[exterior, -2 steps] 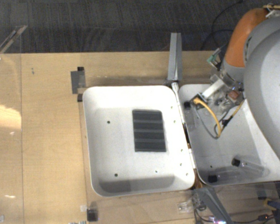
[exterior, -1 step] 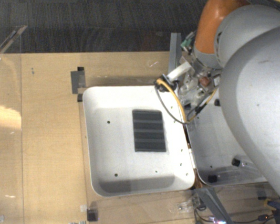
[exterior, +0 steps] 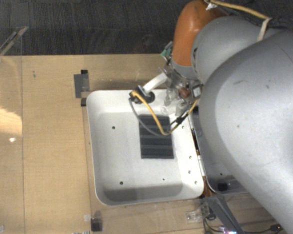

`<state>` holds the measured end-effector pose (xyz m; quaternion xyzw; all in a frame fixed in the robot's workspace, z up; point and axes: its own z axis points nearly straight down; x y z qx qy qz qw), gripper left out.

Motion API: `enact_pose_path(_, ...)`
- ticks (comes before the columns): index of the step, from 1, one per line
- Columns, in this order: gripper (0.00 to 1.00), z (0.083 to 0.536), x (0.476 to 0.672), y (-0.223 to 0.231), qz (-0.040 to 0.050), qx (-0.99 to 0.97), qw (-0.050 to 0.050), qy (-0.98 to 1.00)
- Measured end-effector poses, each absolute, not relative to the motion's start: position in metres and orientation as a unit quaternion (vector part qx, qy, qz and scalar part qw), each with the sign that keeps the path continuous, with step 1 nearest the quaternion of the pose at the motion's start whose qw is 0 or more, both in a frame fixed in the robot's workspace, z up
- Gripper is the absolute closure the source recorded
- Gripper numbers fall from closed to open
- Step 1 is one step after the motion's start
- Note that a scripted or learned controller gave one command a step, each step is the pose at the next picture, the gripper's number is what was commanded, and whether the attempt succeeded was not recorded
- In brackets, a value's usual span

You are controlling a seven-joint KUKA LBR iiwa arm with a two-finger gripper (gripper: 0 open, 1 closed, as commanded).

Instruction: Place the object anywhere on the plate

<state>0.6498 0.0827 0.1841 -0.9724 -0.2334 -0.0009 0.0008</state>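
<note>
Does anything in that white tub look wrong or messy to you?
Nothing looks spilled or broken. A dark ribbed slab lies flat in the left bin, a little off-centre toward the arm. A yellow cable loops loosely across its top edge, which looks untidy. The gripper sits at the bin's upper right corner.

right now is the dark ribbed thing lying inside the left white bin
Yes, the dark ribbed object lies flat on the floor of the left bin.

A dark grey, ribbed rectangular plate lies flat on the floor of the left white bin, a little right of its middle. Its long side runs from the far wall toward the near wall, and a yellow cable crosses over its far end.
</note>
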Motion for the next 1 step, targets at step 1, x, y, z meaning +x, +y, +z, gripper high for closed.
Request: enact_pose_path(1, 1.00, 0.1829, 0.6514, 0.1432, -0.0014, -0.898, 0.000, -0.441)
